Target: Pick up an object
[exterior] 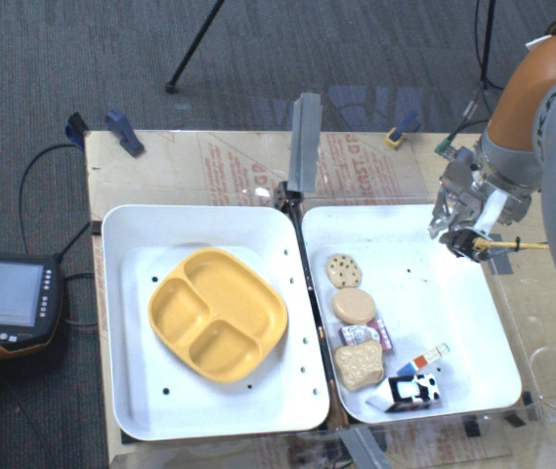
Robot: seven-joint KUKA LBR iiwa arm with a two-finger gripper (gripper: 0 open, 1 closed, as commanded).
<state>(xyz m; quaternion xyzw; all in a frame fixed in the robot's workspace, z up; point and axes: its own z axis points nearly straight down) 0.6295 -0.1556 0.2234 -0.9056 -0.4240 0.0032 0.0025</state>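
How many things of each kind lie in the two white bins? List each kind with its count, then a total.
Yellow divided plate: 1
Tan baked pieces (speckled cookie, round biscuit, bread slice): 3
Small wrapped packet: 1
Black-and-white carton: 1
Orange-and-blue stick: 1
Total: 7

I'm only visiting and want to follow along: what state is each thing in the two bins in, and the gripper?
Yellow plate: right way up, in the left bin.
Chip cookie: flat, in the right bin.
Round biscuit: flat, beside the cookie.
Packet: flat, between biscuit and toast.
Toast: flat, against the packet.
Carton: lying on its side.
Gripper: above the right bin's far corner, away from the food.
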